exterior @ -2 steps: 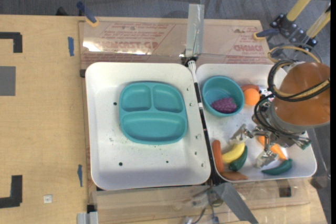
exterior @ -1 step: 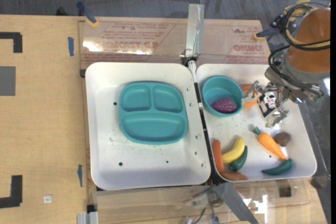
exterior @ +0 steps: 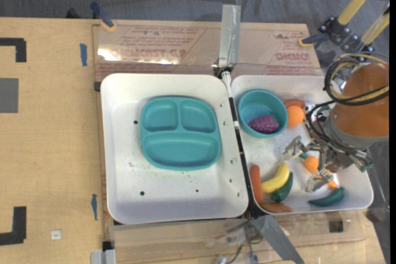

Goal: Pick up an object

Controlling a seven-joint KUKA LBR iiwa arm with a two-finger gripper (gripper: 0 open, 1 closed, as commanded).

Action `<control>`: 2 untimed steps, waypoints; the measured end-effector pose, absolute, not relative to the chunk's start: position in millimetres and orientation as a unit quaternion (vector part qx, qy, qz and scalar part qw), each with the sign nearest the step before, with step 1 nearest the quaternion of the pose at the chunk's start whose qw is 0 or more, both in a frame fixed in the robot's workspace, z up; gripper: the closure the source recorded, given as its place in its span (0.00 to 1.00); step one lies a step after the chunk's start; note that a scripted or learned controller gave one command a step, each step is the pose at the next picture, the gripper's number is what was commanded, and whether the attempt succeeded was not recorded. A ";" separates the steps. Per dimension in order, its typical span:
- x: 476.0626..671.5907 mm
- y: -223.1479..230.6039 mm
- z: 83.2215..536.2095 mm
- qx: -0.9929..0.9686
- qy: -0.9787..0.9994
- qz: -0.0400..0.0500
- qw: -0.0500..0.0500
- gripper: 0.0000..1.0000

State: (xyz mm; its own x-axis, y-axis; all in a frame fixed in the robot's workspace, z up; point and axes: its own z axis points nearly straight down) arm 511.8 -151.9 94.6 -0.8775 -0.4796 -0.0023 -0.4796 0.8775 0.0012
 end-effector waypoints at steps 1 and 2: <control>515.7 -150.8 107.8 -0.248 0.969 -0.001 0.007 1.00; 501.8 -120.1 90.3 -0.367 0.930 -0.004 0.005 1.00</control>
State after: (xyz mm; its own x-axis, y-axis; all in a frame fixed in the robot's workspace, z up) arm 501.8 -120.1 90.3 -0.7308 -0.6826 -0.0063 -0.6825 0.7308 -0.0117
